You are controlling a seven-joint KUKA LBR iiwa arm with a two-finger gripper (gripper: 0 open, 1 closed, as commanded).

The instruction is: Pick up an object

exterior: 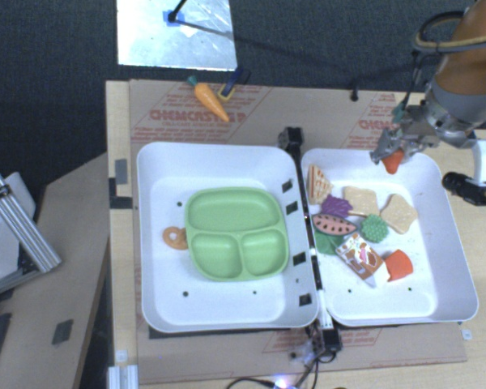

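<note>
Dark carpet surrounds a bench (81, 217) carrying two white bins. From above, the left bin (158, 177) holds a green divided tray (235, 233) with a small pretzel (176, 237) just beside it. The right bin (445, 274) is crowded with toy food: bread slices (398, 213), a watermelon wedge (334, 224), a waffle (318, 183). Over that bin's far right corner hangs the gripper (393, 156), its fingers pinched around a small red-orange object (393, 164), lifted clear of the pile. A toy carrot (211, 101) lies on the bench behind the bins.
</note>
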